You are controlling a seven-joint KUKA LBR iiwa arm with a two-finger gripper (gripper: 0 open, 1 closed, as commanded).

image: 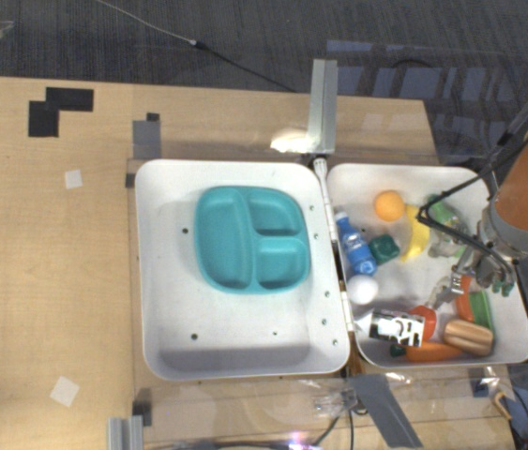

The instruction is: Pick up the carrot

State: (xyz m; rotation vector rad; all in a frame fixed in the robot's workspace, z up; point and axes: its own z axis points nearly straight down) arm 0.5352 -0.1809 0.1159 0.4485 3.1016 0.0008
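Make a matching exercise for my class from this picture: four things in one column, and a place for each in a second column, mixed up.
Things
1. teal divided plate
2. orange ball
3. carrot
4. blue bottle

Places
A. near edge of the right bin
B. far part of the right bin
C. middle of the left bin
D. right bin, along the wall shared with the left bin

Pairs: 1-C, 2-B, 3-A, 4-D
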